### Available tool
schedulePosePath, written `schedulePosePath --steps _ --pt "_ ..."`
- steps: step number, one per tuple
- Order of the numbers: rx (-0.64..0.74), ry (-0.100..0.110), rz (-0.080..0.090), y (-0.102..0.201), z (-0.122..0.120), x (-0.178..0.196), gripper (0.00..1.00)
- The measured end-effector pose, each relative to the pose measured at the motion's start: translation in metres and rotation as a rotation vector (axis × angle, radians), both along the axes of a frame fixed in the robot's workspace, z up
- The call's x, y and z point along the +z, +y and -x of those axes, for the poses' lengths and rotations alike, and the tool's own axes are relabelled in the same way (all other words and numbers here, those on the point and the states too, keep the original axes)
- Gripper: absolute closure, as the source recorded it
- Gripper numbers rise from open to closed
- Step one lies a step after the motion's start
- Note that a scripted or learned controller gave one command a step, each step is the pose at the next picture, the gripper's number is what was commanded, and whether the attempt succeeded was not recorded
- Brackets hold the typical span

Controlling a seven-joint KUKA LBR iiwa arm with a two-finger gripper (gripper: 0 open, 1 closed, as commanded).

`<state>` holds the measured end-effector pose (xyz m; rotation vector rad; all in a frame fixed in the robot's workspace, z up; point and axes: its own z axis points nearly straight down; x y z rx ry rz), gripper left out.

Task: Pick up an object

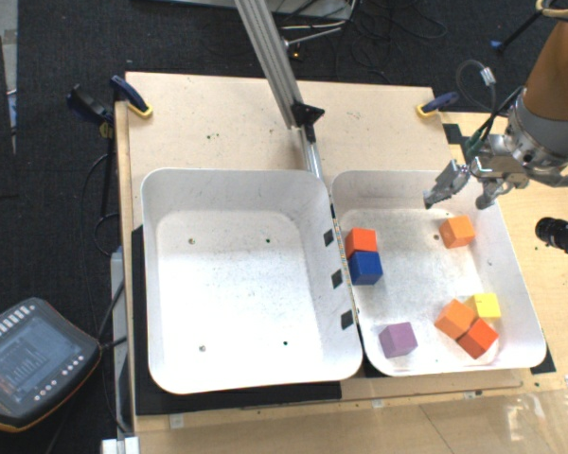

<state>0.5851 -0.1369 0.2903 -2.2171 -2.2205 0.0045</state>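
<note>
**benchwatcher:** ok so where's the tool (pixel 466 185) right now? All I can make out is the grey arm (pixel 549 93) coming in from the right.

**cube_counter:** It's hanging over the far edge of the right bin (pixel 511 291), fingers spread apart, nothing between them. One finger (pixel 445 185) points down-left, the other sits a bit to its right. Just below it, close but apart, there's an orange cube (pixel 456 231) lying by itself near the far right part of that bin.

**benchwatcher:** and the other blocks?

**cube_counter:** All in the same right bin. An orange-red cube (pixel 362 241) is touching a blue cube (pixel 365 268) up against the left wall, by the divide between the bins. A purple cube (pixel 398 339) sits near the front edge. Then a cluster in the front right corner: a yellow cube (pixel 487 305), another orange one (pixel 454 319) and a red-orange one (pixel 479 338), all bunched together and touching.

**benchwatcher:** left bin?

**cube_counter:** The left bin (pixel 170 282) is just white with dark specks. Both bins sit side by side on the pale desk (pixel 218 121), with a teach pendant (pixel 28 362) off the front left corner.
</note>
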Motion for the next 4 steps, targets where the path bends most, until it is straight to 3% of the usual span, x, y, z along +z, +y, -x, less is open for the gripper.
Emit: schedulePosePath --steps 1,4 --pt "0.0 -0.005 0.001 0.0 -0.001 0.003 0.0" --pt "-0.003 0.0 0.0 -0.017 0.002 -0.14 0.0"
